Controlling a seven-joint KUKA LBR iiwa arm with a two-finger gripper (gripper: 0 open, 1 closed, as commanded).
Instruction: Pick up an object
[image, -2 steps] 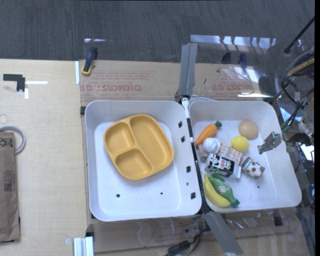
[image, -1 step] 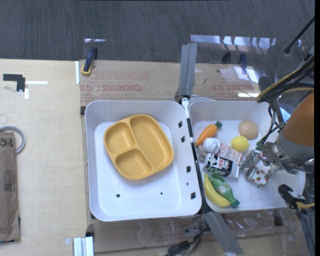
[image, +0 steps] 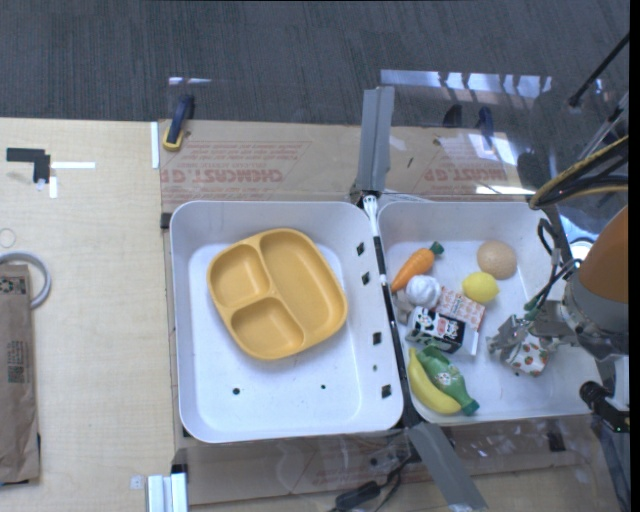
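The right bin (image: 455, 235) holds several toy foods. An orange carrot (image: 414, 265) lies at its upper left, with a white bulb (image: 423, 291) just below it. A yellow lemon (image: 481, 287) and a beige round piece (image: 497, 258) sit further right. A cow-print carton (image: 437, 328) and a small pink box (image: 462, 308) lie in the middle. A banana (image: 430, 388) with a green piece (image: 450, 378) on it rests at the front. My gripper (image: 516, 340) is low over the bin's right side, right at a small white object with red spots (image: 531, 359).
The left bin (image: 190, 330) holds a yellow divided plate (image: 277, 293). A grey divider (image: 374, 150) rises behind the seam between the bins. The arm's orange band (image: 610, 265) hangs over the right bin's right wall. A brown bag (image: 15, 370) lies at far left.
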